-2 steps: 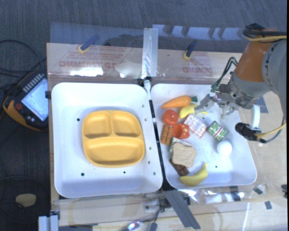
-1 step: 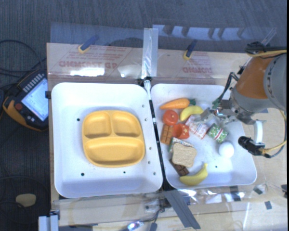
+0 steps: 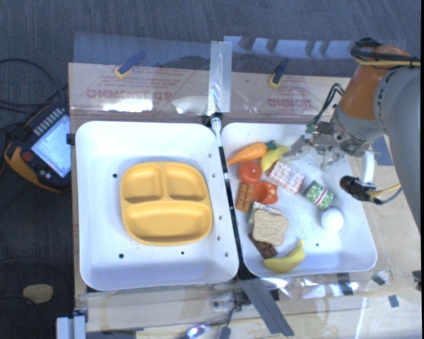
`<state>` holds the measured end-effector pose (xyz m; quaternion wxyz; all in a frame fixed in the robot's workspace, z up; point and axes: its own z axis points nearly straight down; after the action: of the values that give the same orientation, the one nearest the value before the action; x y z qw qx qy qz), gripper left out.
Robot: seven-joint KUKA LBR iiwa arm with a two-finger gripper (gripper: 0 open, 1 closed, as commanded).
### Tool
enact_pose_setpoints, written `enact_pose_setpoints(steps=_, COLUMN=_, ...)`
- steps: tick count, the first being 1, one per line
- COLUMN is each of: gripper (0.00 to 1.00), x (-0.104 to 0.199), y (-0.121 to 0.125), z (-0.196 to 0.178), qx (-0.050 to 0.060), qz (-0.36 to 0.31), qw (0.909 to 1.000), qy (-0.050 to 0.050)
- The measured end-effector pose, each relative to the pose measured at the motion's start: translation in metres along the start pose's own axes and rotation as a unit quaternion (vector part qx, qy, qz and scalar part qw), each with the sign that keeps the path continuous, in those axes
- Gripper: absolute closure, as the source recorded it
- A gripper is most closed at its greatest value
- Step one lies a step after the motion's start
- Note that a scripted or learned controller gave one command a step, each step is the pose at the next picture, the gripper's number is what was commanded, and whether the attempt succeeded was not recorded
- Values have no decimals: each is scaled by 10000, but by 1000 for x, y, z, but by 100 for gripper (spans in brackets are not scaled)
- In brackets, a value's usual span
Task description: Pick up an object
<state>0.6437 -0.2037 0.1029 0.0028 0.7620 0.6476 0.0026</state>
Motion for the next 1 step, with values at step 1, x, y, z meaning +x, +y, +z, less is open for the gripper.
enact_pose_setpoints(steps=1, gripper=0, x=-12, y=-91, z=-37, qx=47, qz=-376, qw=9993, qy=0)
